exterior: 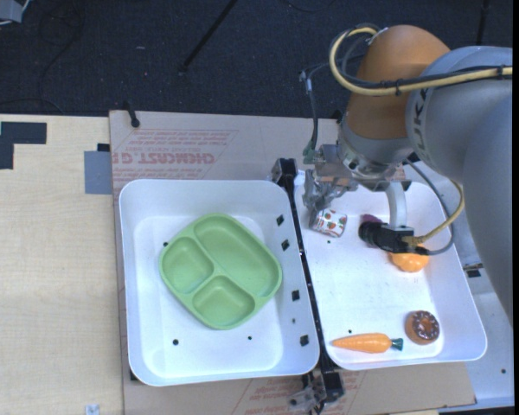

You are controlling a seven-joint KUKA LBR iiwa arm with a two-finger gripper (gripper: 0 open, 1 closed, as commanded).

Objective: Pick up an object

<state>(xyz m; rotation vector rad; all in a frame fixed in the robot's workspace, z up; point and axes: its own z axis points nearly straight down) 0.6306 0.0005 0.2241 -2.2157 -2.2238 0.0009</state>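
The claw (318, 199), its grip impossible to tell, hangs at the right bin's (363, 296) upper left, just above a small patterned carton (329, 223). Pale wood counter (43, 275); dark carpeted floor (156, 41) behind.

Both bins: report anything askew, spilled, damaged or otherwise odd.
Nothing is spilled or visibly damaged. The green divided plate lies flat but turned at an angle to the left bin. In the right bin, the small patterned carton lies tilted under the gripper.
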